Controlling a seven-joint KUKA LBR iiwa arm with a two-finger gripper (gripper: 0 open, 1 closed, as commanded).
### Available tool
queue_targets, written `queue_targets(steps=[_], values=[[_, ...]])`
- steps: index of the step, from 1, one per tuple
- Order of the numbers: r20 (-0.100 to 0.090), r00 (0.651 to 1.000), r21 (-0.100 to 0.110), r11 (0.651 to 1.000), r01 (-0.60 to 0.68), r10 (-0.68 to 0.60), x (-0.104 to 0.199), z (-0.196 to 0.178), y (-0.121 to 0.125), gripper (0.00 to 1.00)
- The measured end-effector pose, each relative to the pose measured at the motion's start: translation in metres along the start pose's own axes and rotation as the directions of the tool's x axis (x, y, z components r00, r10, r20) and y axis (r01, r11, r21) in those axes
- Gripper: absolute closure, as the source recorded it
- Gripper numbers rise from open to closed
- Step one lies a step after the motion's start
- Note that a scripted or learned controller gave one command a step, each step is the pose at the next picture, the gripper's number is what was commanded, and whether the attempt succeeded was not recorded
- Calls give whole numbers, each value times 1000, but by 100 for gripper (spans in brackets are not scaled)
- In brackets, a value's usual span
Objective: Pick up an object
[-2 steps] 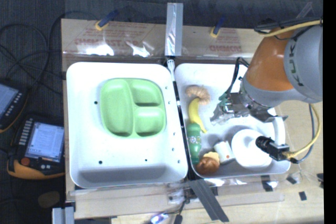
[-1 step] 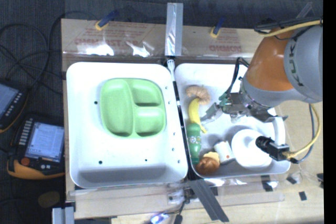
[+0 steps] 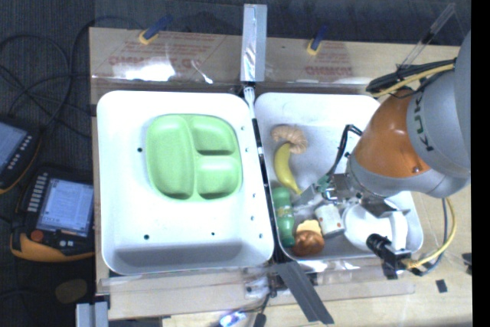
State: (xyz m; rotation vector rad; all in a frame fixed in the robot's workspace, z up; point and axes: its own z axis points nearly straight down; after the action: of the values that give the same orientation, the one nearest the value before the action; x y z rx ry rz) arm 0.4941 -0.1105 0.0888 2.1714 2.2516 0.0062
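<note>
Banana in right bin, long axis near vertical, stem up; end effector beside it, grip state unclear.

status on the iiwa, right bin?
Gripper low in right bin, jaws unreadable. Banana, green item, brown item crowded beside it. Green tray in left bin.

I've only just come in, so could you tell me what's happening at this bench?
The arm reaches from the right into the right bin, its gripper down among the items there: a banana, a green item and a brown one. Nothing is visibly held yet. The left bin holds a green tray.
</note>
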Motion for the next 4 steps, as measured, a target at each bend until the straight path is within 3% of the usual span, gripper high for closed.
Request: queue_targets(steps=[1,2,3,4], values=[[-1,999,-5,999,53,-53,-2,0,-4,0],[-6,999,-2,999,54,-54,-1,-8,-3,100],[-6,999,-2,999,54,-54,-1,-8,-3,0],[5,1000,-4,1000,-20,20,5,-2,-5,0]])
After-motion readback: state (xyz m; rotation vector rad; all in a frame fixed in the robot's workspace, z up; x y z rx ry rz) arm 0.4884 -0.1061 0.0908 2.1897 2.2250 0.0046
